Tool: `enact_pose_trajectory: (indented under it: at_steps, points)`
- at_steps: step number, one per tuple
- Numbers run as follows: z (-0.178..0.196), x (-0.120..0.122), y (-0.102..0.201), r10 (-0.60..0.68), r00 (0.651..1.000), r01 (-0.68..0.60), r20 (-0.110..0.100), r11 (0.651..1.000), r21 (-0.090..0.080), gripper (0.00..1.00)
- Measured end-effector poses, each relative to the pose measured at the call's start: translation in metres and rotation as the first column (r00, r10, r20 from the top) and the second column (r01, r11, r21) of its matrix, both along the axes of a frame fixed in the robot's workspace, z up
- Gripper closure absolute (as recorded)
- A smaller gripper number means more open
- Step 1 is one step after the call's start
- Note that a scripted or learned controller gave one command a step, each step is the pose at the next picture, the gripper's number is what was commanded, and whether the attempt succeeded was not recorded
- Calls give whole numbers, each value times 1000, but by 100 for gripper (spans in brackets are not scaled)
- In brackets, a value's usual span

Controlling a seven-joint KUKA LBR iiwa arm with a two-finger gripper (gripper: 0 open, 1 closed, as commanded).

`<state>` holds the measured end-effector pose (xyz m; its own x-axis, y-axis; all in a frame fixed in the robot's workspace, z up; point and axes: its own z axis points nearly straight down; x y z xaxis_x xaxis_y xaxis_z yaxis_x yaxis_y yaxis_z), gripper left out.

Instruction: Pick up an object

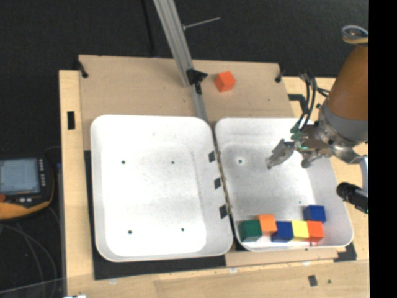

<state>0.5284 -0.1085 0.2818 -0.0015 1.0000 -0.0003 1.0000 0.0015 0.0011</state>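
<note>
Your gripper (291, 156) is hanging spread and holding nothing above the right bin (248, 143); the blocks (282, 229) are lying toward its near edge.

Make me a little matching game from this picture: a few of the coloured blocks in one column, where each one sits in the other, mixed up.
Things:
1. lone orange block
2. green block
3. yellow block
4. upper blue block

Places:
A. left end of the row in the right bin
B. on the bench behind the bins
C. in the row, between a blue and an orange block
D. just behind the row's right end

Pairs: 1-B, 2-A, 3-C, 4-D
</note>
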Motion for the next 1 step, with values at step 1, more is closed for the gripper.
enact_pose_trajectory:
  at_steps: [1]
  points:
    - [-117,31,-40,-3,1000,3,-3,1000,0,0]
